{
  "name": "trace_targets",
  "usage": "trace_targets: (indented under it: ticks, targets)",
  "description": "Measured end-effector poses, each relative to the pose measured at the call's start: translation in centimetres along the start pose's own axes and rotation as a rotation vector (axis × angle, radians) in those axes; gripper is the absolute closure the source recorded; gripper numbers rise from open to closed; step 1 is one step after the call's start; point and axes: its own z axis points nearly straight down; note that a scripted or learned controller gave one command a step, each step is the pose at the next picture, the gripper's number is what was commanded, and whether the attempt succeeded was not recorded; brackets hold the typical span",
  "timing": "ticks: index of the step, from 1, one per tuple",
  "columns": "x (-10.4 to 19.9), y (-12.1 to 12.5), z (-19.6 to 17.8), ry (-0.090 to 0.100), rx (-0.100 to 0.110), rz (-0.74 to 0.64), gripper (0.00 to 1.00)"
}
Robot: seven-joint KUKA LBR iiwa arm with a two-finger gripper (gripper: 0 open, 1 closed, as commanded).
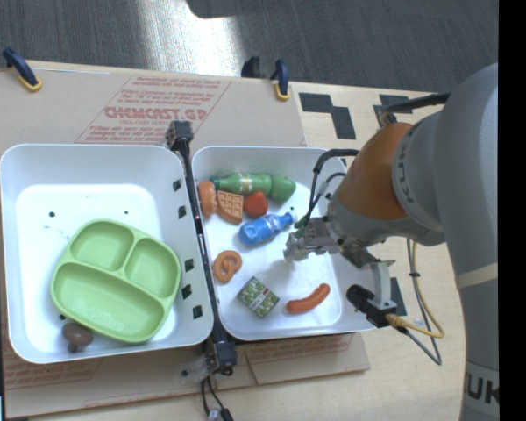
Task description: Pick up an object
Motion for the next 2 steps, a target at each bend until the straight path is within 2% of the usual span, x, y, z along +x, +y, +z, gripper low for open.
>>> trace_targets:
  ticks: [1, 2]
  targets:
    - [0.0, 0.0, 0.0, 0.000, 0.000, -0.001, 0.00]
    - [0.0, 0.1, -1.0, 0.000, 0.000, -0.003, 1.00]
